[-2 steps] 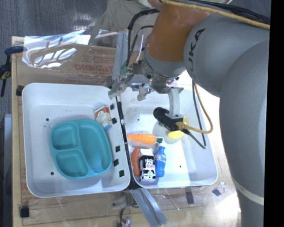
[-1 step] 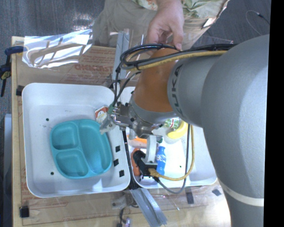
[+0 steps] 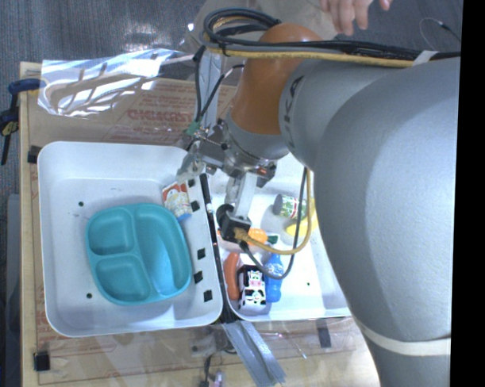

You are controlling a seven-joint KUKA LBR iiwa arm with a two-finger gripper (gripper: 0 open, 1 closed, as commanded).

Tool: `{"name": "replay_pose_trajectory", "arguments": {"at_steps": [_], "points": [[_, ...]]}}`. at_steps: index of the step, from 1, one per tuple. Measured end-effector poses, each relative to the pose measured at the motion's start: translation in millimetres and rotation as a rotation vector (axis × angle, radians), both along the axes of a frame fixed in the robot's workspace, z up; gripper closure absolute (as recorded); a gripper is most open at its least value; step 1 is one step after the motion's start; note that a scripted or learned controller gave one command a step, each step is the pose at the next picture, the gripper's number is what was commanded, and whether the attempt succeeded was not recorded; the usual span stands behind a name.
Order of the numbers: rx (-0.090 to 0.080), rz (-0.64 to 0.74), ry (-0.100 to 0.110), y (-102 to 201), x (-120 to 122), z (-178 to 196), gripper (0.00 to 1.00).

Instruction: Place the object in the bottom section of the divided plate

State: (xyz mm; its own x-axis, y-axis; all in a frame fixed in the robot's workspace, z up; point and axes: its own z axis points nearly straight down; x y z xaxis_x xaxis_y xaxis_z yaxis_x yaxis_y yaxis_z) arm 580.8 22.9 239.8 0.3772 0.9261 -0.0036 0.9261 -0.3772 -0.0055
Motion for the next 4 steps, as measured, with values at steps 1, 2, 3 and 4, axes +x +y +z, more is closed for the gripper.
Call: {"name": "replay_pose_trajectory", "arguments": {"at_steps": [1, 2, 3, 4], "points": [[0.001, 0.01, 0.006, 1.8, -0.2, 8.9, 1.0], [0.001, 0.011, 0.006, 2.2, -0.3, 8.8, 0.0], [0.002, 0.208, 0.002, 25.8, -24.2, -5.9, 0.0], [0.002, 0.207, 0.001, 25.4, -24.1, -5.7, 0.0]]}}
